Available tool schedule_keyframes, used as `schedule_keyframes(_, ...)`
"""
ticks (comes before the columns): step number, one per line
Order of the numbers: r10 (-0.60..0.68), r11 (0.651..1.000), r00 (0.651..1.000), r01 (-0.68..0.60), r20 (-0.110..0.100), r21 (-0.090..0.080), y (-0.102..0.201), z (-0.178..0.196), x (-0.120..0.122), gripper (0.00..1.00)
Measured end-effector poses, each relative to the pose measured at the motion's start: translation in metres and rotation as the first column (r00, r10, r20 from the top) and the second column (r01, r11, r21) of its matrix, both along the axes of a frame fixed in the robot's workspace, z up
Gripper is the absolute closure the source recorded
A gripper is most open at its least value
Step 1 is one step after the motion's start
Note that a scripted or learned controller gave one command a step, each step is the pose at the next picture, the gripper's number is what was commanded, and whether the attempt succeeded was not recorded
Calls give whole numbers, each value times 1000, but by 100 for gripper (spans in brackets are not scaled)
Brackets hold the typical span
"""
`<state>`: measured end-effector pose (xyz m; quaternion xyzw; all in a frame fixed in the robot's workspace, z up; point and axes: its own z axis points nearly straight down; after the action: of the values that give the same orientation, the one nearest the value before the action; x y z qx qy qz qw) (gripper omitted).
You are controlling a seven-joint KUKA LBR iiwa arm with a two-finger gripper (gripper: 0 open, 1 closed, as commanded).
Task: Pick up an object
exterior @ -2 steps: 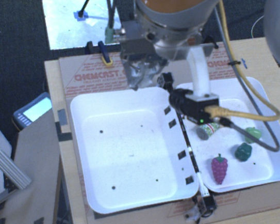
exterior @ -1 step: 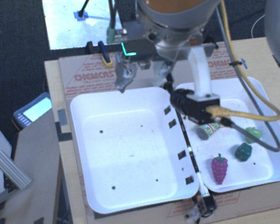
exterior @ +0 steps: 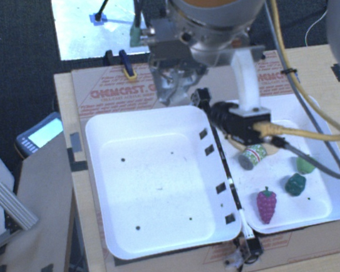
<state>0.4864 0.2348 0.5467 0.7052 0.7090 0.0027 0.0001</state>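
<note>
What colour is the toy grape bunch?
The grape bunch is magenta with a green stem, camera view.

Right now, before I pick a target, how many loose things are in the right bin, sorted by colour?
Green: 2, a pale green piece and a dark green pepper
Magenta: 1, a bunch of grapes
Grey with a green label: 1, a small can
Total: 4, all in the right bin

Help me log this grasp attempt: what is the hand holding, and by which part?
Nothing visibly held: the hand hovers over the far rim of the shallow white left bin.
</note>
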Motion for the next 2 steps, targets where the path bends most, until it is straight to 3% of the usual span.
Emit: schedule_keyframes(2,-3,1000,1000,3,-3,-3,0,-12,8,100)
